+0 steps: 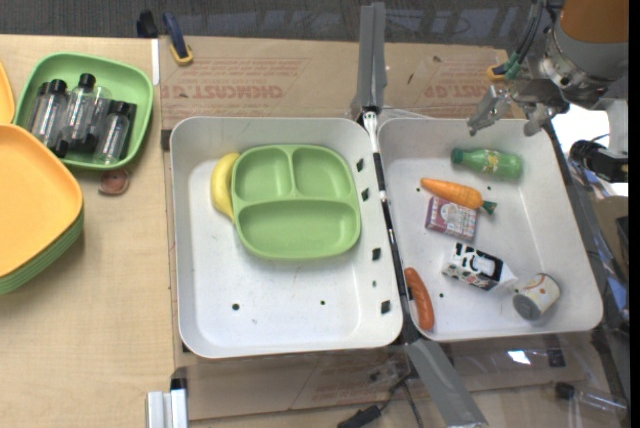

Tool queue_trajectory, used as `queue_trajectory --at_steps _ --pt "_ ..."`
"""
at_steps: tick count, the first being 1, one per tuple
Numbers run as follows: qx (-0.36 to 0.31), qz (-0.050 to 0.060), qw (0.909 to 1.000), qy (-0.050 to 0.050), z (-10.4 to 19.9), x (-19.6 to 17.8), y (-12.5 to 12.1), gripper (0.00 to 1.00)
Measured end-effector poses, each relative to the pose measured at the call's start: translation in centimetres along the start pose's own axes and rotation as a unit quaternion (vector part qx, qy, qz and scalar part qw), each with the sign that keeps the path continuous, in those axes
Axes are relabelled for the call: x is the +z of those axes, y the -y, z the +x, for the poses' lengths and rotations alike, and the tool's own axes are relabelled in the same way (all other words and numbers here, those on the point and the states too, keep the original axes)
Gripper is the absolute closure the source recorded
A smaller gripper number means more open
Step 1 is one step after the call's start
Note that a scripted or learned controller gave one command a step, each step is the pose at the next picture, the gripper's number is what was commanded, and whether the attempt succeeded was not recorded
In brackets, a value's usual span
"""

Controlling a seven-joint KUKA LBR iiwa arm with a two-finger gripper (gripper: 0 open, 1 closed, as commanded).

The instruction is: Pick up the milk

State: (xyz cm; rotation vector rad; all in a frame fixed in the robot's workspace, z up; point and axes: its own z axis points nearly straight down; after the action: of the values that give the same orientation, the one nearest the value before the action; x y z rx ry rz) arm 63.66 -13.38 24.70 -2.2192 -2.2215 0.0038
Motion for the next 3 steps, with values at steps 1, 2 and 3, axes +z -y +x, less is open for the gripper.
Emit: queue_trajectory --at_steps 1,2,3 --pt "-0.032 0.000 0.9995 0.000 6.9 5.7 5.4 0.00" --pt "-0.101 0.000 0.9949 0.000 3.1 13.7 5.5 0.00" --pt "-0.099 0.000 0.9951 0.000 3.0 12.8 5.5 1.00"
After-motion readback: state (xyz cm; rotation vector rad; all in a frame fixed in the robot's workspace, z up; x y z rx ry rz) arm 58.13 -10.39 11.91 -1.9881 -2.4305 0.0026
